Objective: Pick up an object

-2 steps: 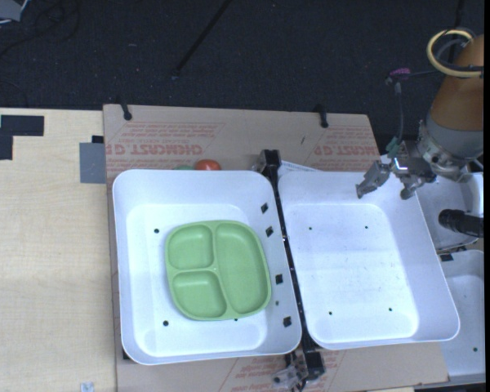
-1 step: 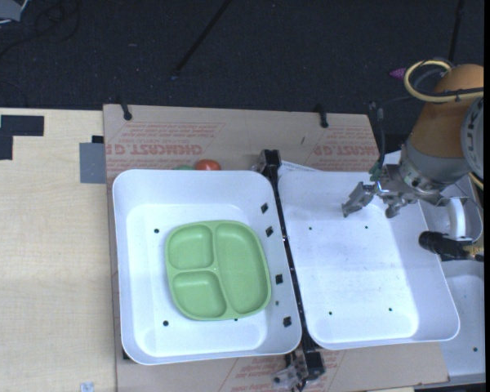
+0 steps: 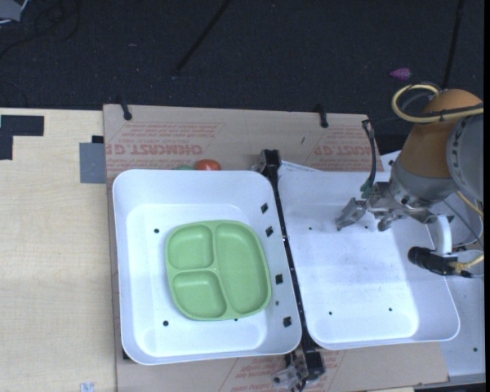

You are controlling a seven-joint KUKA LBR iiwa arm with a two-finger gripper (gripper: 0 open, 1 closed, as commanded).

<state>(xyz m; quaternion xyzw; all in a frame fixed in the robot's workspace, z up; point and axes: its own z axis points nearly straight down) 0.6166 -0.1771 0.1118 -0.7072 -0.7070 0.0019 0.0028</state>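
1. Lying flat in the left bin [image 3: 139, 211], slightly toward 5 o'clock of its centre, is a green divided plate [image 3: 217, 269].
2. Peeking over that bin's rim at 12 o'clock is a small red object [image 3: 207, 166].
3. Hovering at 1 o'clock in the right bin [image 3: 351, 300], the gripper [image 3: 366, 216] is spreading its fingers, pinching nothing.

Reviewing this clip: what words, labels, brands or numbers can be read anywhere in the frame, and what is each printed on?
Red print on the cardboard behind the bins, seen upside down: looks like "CHEMCREST", but blurred, so not certain. Smaller lines beside it are too blurred to read.
Similar red print further right on the same sheet, near the arm: too blurred to read.
Red print on the cardboard's front edge: too small to read.
Green plate, left bin, right bin: no text seen.
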